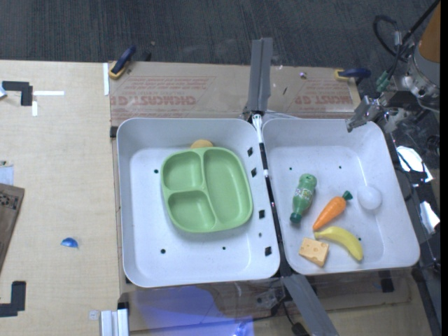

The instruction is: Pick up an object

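**While the gripper is hanging at the bin's corner, the toys are lying loose in the bin**

While the arm is reaching in from the right, its gripper (365,112) is hovering over the far right corner of the right bin (392,180), carrying nothing. The view is too small and cluttered there to tell whether it is set wide or narrow.

Closest to the gripper, straight toward the camera from it, a white ball (369,199) is sitting on the bin floor. Just beyond the ball, and a little to the view's left of the gripper, a toy carrot (330,211) is lying at a slant with its green top pointing at the ball. Next to the carrot, further to the gripper's left, a green toy bottle (303,197) is lying on its side. Further out, a toy banana (341,241) is resting just beside the carrot's tip, and a wedge of toy cheese (314,251) is sitting just beside the banana's end.

Well apart from the gripper, across the divider, a green divided plate (207,189) is lying flat in the left bin (136,208). A small yellow thing (201,144) is peeking out from behind its far rim. Farthest of all, a small blue object (68,243) is lying on the wooden bench (56,173).
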`<action>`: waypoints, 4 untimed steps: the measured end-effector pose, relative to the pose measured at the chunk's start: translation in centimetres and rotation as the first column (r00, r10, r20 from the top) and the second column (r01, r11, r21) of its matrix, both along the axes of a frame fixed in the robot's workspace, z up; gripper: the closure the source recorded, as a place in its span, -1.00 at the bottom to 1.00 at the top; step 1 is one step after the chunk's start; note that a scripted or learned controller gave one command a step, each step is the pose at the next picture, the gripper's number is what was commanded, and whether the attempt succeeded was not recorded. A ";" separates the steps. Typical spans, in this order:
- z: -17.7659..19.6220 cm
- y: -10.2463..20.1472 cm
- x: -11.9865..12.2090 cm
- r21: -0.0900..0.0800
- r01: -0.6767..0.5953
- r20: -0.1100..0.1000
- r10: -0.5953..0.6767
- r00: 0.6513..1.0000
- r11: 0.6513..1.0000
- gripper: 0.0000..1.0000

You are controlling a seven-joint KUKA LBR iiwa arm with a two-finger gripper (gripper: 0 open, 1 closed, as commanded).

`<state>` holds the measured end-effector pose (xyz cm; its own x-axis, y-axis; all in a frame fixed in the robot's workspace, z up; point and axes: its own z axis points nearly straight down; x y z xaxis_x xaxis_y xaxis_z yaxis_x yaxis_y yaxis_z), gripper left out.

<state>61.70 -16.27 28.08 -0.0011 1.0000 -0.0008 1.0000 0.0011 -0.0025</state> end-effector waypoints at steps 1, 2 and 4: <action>-9.6 3.1 -3.4 0.001 -0.189 0.000 0.189 0.982 0.982 -1.00; -16.5 5.1 -2.0 0.001 -0.256 0.000 0.256 0.967 0.967 -1.00; -18.0 5.6 -2.4 0.000 -0.223 0.002 0.223 0.975 0.975 1.00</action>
<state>59.33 -10.64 10.08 -0.2243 0.9745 -0.0007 0.9745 0.2243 -0.0009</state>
